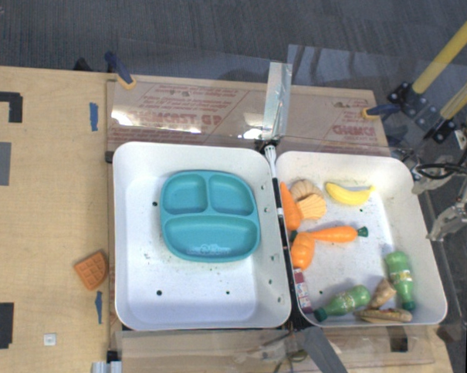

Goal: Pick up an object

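Observation:
The right bin (396, 177) holds several toy foods. A yellow banana (347, 194) lies near its far edge, beside a tan bread piece (308, 201). An orange carrot with a green tip (336, 234) lies across the middle. Another orange piece (289, 207) rests along the divider, and a rounder orange one (302, 252) sits below it. Two green bottles lie near the front: one (400, 274) at the right, one (344, 301) at the front edge. A tan lump (383, 292) and a brown stick (383, 314) lie between them.
The left bin (131, 239) holds a teal divided plate (209, 215). An orange waffle piece (91, 269) lies on the wooden bench left of the bins. A small red and white item (300, 289) lies by the divider. Yellow poles and cables stand at the far right.

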Controlling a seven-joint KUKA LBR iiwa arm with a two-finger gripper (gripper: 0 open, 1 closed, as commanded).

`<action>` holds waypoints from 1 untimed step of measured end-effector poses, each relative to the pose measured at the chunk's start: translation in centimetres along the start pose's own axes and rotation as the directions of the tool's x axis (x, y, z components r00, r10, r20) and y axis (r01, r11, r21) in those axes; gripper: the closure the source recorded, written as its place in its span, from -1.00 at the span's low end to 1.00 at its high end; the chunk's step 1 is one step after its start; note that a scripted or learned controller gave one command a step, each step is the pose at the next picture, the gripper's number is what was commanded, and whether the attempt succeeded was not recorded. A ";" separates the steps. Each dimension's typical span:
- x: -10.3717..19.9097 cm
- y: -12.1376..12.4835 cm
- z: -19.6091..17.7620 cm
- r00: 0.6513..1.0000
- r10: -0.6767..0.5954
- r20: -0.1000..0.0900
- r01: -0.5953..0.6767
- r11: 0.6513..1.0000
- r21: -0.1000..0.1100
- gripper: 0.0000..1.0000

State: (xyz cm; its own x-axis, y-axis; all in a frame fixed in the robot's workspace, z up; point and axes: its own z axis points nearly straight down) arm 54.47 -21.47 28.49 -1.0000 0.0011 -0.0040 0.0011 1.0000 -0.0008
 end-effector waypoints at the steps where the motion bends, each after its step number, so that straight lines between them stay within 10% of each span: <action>1: 5.3 -0.8 14.9 0.998 0.058 -0.010 -0.058 0.998 -0.003 -1.00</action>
State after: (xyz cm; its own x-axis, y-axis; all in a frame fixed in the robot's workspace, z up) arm 49.25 -22.31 13.59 -0.9983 0.0587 0.0064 0.0588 0.9983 0.0029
